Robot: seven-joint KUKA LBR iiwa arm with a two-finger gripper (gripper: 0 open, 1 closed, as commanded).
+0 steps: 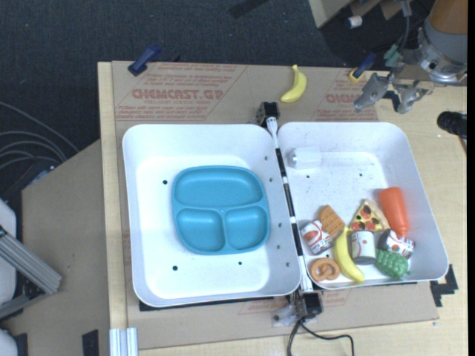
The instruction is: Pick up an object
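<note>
- "CHEMCAST GP" is printed on the worktop point(215, 87) behind the left bin point(141, 199).
- The carrot point(394, 208) is laid in the right bin point(415, 162), long axis front-to-back.
- The gripper point(389, 95) is seen behind the right bin, jaws apart, nothing held.

My gripper point(387, 95) hangs open beyond the right bin's point(341, 143) far rim, holding nothing.

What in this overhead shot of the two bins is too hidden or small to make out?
- Arm: cut off by the top right corner.
- Small can: label too small to read.
- Green toy: partly behind the bin rim, identity unclear.
- Hand: no object visible between its fingers.
</note>
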